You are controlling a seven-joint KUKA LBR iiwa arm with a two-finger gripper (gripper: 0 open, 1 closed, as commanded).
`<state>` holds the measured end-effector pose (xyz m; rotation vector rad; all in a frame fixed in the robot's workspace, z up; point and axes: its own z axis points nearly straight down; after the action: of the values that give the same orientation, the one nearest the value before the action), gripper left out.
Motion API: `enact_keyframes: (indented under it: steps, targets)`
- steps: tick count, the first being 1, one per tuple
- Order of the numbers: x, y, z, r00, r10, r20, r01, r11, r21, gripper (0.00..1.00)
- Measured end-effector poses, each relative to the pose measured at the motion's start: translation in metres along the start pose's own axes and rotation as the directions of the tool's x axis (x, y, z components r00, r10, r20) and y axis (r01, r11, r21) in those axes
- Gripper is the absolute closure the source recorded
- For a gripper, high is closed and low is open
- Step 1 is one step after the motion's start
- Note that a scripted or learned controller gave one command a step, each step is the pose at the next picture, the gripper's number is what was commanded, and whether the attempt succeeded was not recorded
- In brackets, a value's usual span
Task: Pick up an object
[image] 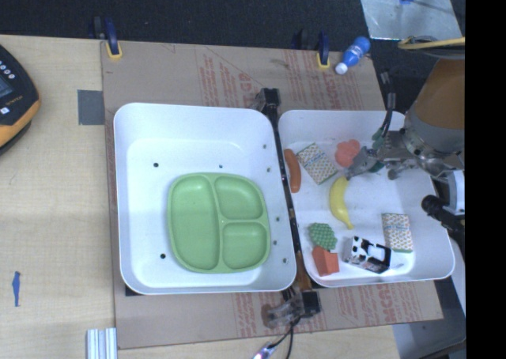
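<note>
The arm (439, 112) is cut off by the right edge of the frame, and the far right wall of the right bin (371, 277) is hidden beneath it. The gripper (371, 161) is too blurred for its fingers to be read. A yellow-and-black device (14, 100) is cropped at the left edge.

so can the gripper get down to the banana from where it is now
Probably yes. The gripper hovers over the right bin, just up and right of the banana. The banana lies apart from its neighbours with bare bin floor around it, so nothing blocks a descent.
</note>
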<state>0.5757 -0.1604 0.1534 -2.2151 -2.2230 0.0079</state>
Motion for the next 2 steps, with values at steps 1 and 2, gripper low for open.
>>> enact_keyframes:
  steps: [1, 2]
  targets:
    - [0.033, -0.032, 0.062, 1.0, 0.0, -0.001, 0.0, 1.0, -0.001, 0.0]
    - [0.032, -0.032, 0.052, 1.0, -0.005, 0.0, 0.005, 1.0, 0.0, 1.0]
